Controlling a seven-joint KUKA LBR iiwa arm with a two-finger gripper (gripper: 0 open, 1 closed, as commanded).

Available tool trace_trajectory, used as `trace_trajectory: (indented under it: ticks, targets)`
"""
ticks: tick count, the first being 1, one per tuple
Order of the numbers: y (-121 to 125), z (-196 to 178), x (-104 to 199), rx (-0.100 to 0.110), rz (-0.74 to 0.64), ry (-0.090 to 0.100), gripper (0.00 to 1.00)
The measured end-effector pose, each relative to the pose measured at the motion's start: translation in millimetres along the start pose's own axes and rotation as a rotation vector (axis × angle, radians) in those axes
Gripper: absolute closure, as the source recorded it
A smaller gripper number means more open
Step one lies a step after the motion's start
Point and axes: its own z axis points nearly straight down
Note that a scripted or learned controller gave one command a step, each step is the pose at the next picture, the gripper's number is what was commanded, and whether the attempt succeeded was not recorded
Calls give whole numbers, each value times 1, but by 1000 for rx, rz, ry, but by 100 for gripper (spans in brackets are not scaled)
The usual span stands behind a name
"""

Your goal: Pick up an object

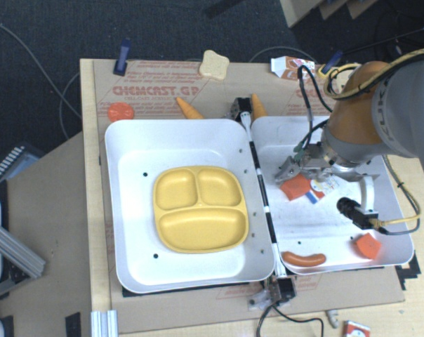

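Camera view, looking down at a slant on a wooden bench (163,90) bearing two shallow white plastic bins side by side. The left bin (128,188) holds a yellow plastic plate with three compartments (200,209), lying flat near its middle. The right bin (387,223) holds several small things: an orange-red block (294,187) near its left wall, a small blue-and-white piece (315,196) just beside that block, a brown toy sausage (303,260) along the near edge, and a second orange block (368,246) near the right corner. The grey arm with an orange band (359,111) reaches in from the right, and its two-finger gripper (301,163) hangs over the right bin just above the orange-red block. Whether the gripper is spread or closed cannot be told, and nothing is seen held in it. Behind the bins on the bench lie an orange toy carrot (189,109), a beige slice of toy bread (214,64) and a round orange-red disc (119,111).
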Motion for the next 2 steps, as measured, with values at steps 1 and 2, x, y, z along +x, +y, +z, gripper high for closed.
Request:
trace_trajectory:
  ticks: [1,2]
  targets:
    - [-13,-1,-4,-8,0,-3,0]
    - [-12,-12,-6,-11,2,-7,100]
